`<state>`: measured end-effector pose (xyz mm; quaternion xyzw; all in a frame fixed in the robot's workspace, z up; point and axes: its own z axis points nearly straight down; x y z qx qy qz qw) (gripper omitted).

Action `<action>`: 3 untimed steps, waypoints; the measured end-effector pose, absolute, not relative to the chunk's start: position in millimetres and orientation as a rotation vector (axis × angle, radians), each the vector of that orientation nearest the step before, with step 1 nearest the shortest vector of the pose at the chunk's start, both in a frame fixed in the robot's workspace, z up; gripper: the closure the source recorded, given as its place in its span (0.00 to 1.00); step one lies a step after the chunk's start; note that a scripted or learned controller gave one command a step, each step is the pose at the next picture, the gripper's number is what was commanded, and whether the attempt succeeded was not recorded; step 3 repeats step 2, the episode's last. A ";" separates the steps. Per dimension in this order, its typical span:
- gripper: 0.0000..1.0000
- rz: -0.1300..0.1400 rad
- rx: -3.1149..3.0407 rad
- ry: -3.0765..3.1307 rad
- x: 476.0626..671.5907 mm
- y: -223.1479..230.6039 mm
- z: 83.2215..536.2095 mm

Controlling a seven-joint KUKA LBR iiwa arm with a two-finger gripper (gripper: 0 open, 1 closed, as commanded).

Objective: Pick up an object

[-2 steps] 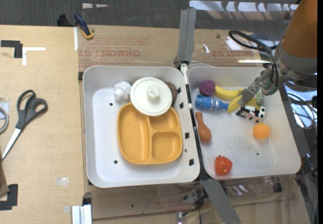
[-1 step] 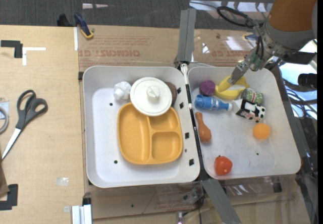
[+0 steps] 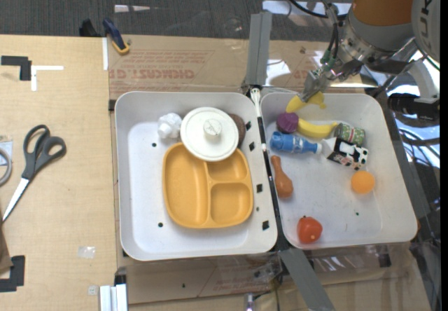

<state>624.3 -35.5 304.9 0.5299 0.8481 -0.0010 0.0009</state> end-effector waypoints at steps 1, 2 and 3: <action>1.00 -0.005 1.879 2.516 659.1 -6.6 282.3; 1.00 -0.004 1.740 2.615 634.1 -19.8 240.4; 1.00 -0.004 1.740 2.615 634.1 -19.8 240.4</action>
